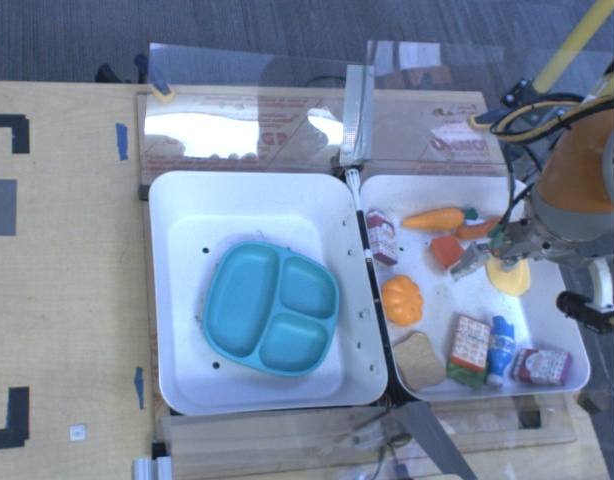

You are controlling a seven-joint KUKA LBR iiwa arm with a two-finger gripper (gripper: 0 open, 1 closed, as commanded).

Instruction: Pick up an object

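While my gripper [484, 253] hangs low over the right-hand shallow white plastic bin [577, 373], I cannot tell whether it is released or clenched, and nothing shows in its grasp. I judge it placed so to take one of the toy foods nearest it: the small red block [446, 252] just left of it, the long orange plastic carrot [434, 219] just beyond that, or the flat yellow piece [511, 277] right beside it. Left of that bin sits the blue three-compartment plate [272, 308].
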